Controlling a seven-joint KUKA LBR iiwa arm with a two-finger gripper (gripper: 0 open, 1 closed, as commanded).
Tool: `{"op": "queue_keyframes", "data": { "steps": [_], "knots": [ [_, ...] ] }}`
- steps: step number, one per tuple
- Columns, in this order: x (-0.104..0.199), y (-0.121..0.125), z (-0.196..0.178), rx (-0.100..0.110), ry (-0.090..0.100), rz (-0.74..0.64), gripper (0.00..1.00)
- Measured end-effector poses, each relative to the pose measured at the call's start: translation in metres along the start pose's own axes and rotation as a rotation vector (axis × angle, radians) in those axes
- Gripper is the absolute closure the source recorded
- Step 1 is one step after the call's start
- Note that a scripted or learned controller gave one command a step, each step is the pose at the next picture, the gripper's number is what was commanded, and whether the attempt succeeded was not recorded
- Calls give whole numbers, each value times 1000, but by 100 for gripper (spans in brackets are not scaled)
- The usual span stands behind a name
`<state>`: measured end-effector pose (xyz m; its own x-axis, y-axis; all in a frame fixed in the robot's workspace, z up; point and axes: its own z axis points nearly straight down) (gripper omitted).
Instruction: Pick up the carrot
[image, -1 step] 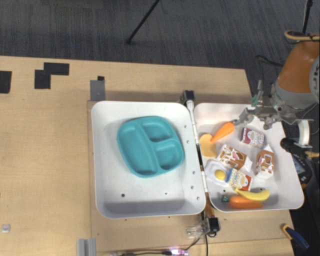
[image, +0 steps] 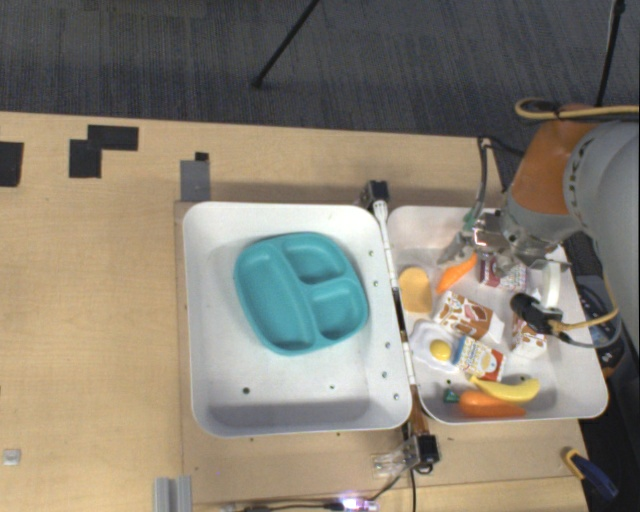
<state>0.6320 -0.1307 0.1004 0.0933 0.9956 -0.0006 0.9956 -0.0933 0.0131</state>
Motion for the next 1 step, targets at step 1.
{"op": "queue_keyframes", "data": {
  "steps": [1],
  "knots": [
    [1,3,-13,-7,-1,-6,100]
  ]
}}
